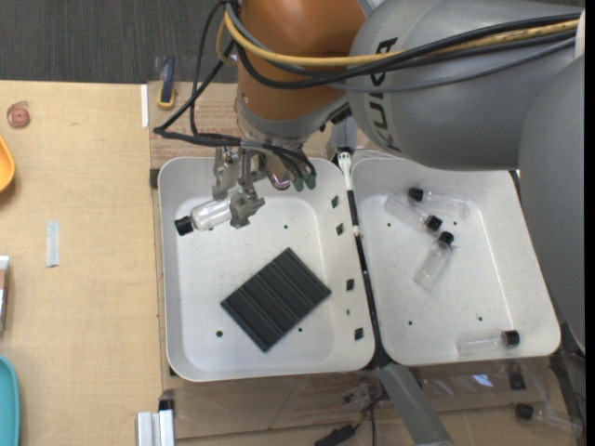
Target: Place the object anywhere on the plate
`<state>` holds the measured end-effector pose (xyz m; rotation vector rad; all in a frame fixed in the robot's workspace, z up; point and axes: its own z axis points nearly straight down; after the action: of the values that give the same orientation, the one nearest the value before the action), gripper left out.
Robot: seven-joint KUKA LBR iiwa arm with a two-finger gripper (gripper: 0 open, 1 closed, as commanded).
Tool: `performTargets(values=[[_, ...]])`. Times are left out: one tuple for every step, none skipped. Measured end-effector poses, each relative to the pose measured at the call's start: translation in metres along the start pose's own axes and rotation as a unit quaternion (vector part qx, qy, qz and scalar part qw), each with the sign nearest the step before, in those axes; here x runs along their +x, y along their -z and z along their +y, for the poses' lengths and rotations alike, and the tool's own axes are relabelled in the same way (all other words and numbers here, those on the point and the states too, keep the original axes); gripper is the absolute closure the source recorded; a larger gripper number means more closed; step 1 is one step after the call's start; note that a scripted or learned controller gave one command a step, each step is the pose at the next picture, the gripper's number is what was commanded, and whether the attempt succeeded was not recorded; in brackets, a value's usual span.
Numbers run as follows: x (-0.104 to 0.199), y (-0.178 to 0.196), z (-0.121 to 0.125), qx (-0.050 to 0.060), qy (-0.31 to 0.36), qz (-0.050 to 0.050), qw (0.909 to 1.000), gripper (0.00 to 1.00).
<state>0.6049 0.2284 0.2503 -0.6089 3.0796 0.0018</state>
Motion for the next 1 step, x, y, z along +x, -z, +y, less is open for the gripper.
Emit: performTargets(values=[[0.0016, 0.0005, 0.0006, 0.0, 0.099, 0.0, 0.9951, 1.0]])
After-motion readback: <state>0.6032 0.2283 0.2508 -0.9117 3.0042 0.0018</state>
